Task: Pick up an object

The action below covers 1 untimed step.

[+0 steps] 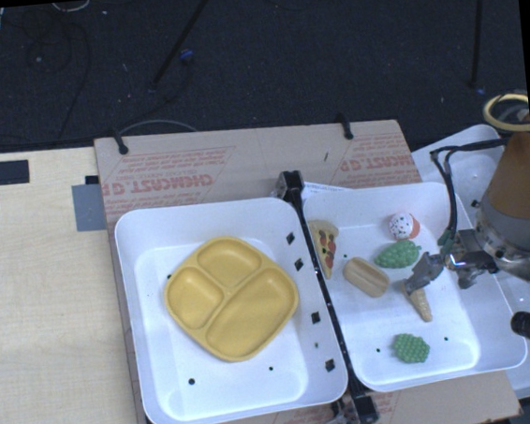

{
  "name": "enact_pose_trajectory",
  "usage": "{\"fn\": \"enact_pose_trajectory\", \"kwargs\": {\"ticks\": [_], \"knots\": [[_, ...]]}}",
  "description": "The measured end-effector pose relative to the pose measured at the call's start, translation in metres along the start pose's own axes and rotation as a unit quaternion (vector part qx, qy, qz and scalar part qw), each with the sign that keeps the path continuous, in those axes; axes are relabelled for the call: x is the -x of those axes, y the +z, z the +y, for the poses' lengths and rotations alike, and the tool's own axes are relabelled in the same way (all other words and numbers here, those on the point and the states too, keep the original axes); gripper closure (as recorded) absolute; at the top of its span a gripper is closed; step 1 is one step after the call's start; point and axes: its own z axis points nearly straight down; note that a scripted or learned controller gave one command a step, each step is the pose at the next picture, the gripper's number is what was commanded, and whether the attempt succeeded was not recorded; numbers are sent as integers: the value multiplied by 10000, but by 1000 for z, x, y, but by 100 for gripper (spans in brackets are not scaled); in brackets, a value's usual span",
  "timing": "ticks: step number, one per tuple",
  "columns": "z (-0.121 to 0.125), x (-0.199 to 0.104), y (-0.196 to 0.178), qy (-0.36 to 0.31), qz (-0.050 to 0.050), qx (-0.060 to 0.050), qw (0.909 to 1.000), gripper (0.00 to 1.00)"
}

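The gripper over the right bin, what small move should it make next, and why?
Probably a short descent straight down onto the ice cream cone. The gripper sits in the right bin directly above the cone's upper end, with nothing visible between its fingers. The green toy lies close on the left in this view, so drifting that way risks bumping it.
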Motion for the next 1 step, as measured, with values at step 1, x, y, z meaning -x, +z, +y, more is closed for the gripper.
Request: {"fn": "enact_pose_trajectory", "kwargs": {"ticks": [1], "knots": [[3,0,-6,-15,-10,59,10000,0]]}}
